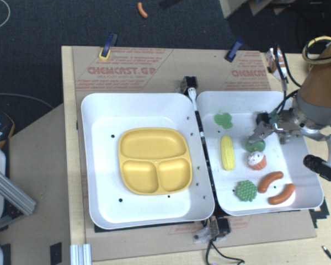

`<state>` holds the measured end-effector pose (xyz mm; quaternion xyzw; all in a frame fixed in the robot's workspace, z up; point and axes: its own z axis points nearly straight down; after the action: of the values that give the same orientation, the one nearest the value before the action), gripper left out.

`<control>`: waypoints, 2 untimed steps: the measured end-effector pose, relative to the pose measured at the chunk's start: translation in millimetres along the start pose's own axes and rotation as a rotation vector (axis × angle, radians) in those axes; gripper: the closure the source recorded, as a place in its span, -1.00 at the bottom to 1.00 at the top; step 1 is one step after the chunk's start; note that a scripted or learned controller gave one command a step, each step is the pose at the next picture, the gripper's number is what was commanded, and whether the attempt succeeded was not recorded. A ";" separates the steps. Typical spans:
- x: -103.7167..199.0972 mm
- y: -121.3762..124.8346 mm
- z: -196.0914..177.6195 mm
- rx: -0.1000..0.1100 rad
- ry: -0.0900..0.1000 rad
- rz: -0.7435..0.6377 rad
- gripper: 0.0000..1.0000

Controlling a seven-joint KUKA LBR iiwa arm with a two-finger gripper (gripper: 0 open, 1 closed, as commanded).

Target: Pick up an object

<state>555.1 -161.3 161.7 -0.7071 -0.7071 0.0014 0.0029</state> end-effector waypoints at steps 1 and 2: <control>-9.6 -3.0 55.7 0.001 0.000 0.001 -1.00; -9.0 -3.1 78.2 -0.002 -0.001 0.000 -1.00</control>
<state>551.5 -170.1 83.5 -0.7070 -0.7072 0.0009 0.0020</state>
